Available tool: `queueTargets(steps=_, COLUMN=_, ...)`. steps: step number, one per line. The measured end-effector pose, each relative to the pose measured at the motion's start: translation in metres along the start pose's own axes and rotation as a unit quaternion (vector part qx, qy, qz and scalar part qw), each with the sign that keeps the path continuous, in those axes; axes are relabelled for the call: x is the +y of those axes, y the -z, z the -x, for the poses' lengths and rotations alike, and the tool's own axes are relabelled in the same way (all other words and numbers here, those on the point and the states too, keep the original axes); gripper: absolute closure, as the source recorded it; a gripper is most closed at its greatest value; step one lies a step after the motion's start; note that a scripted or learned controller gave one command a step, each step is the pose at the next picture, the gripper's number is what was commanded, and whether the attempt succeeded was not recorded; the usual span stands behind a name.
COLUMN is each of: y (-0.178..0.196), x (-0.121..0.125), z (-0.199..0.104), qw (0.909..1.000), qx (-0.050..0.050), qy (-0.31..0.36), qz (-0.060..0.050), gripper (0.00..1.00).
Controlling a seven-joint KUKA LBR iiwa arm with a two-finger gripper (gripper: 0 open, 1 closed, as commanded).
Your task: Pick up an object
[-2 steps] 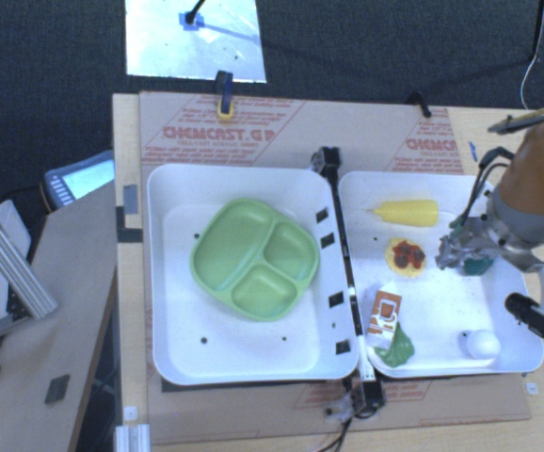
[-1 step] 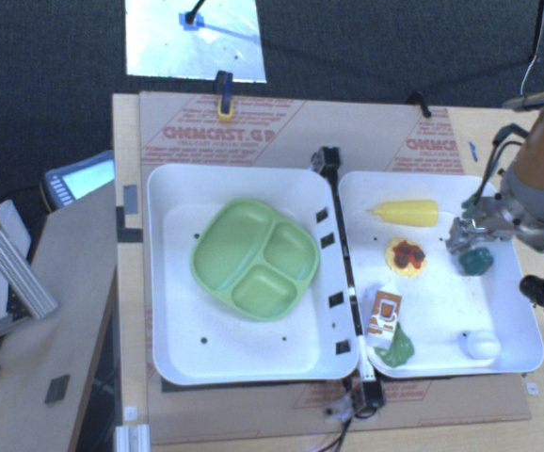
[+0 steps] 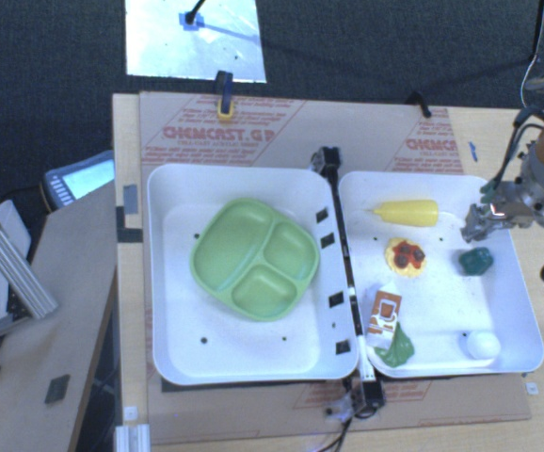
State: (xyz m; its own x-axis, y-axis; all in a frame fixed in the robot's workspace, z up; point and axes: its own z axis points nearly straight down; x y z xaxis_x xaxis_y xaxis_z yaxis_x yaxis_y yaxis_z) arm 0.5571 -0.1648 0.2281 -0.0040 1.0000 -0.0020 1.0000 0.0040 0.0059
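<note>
My gripper (image 3: 480, 222) hangs over the far right part of the right bin (image 3: 517, 299), just above a small teal object (image 3: 476, 261) and apart from it. A yellow oblong toy (image 3: 408, 213) lies to the gripper's left near the bin's back wall. Below that toy sits a small round yellow piece with red spots (image 3: 406, 256). At the front left corner of the bin an orange and white box (image 3: 383, 312) touches a green leafy toy (image 3: 397, 348). A white ball (image 3: 483, 345) rests at the front right.
A green divided plate (image 3: 255, 257) lies in the left bin (image 3: 173, 347). A black divider with clips (image 3: 340, 252) separates the bins. Cables (image 3: 517, 149) hang beside the arm at right. A grey ledge and metal rail (image 3: 8, 262) stand to the left of the bench.
</note>
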Motion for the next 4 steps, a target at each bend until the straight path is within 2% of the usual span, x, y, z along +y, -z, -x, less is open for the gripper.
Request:
queueTargets(steps=1, y=0.008, x=0.018, z=-0.049, qw=1.0000, qx=0.001, qy=0.003, qz=-0.001, gripper=1.00)
queueTargets(steps=2, y=0.004, x=0.023, z=-0.111, qw=1.0000, qx=0.002, qy=0.003, qz=-0.002, gripper=1.00)
queueTargets(steps=4, y=-0.003, x=0.058, z=-0.217, qw=1.0000, qx=0.002, qy=0.003, qz=-0.001, gripper=1.00)
